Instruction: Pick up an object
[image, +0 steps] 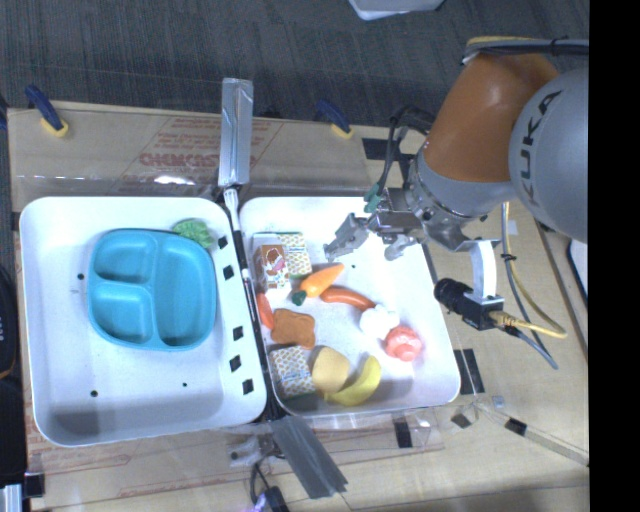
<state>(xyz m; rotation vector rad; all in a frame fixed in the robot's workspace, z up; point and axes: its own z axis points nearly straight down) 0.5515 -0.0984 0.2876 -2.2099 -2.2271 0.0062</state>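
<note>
My gripper (368, 237) hangs over the far part of the right bin (440, 345), its two fingers spread apart with nothing between them. One fingertip (345, 240) reaches out toward the bin's middle, the other sits back nearer my wrist; from this slanted view I cannot be sure how high they ride above the bin floor.

The nearest thing worth taking is the orange carrot (320, 281), just below and a little to the left of my open tips. Its long axis runs on a diagonal, thick end toward me, thin end pointing down and away toward the divider. Just beyond it lies a red-orange sausage-shaped piece (347, 296), nearly touching the carrot and running crosswise to it. So the move ahead, as I judge it, is a short drop and a slight shift leftward, with my fingers turned to close across the carrot's narrow width, not along its length.

Farther off from me sit a small printed box (281, 260), a brown slice (293, 327), a yellow banana (360, 382) and a pink-red round piece (403, 343). The left bin (50, 330) holds a blue divided tray (152, 288), well apart from my reach just now.
</note>
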